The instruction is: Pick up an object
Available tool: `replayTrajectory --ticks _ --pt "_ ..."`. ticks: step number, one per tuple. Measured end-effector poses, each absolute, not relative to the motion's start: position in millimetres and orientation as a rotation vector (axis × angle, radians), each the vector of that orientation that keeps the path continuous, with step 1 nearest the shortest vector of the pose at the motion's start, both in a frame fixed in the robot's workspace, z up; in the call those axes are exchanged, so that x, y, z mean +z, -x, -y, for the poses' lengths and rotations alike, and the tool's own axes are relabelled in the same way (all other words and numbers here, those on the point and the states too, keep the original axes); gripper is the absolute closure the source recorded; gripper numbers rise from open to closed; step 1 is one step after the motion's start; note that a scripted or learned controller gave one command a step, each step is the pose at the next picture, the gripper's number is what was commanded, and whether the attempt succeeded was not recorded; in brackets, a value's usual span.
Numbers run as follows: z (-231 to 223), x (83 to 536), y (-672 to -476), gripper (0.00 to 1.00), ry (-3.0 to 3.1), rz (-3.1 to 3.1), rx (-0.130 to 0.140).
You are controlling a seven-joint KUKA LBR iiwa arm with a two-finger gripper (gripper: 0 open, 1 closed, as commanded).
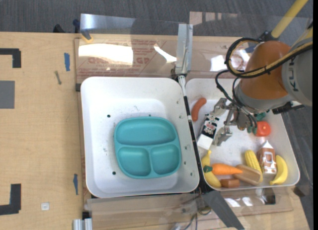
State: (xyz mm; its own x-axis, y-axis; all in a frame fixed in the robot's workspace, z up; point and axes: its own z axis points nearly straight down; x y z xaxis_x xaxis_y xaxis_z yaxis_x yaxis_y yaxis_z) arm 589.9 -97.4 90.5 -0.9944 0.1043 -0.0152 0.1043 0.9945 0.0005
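The gripper (224,130) hangs low in the right bin (290,162), fingers parted with nothing between them, just beside a white box (209,127), so the approach is in hand; next it likely needs to drop squarely over the box and close.
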Motion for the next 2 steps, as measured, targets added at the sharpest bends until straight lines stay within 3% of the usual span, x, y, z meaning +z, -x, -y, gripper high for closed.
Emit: replayTrajectory --ticks 1,2 --pt "92 89 -602.1 0.0 -0.162 -3.122 -0.002" --pt "98 89 -571.6 0.0 -0.679 -3.057 0.003"
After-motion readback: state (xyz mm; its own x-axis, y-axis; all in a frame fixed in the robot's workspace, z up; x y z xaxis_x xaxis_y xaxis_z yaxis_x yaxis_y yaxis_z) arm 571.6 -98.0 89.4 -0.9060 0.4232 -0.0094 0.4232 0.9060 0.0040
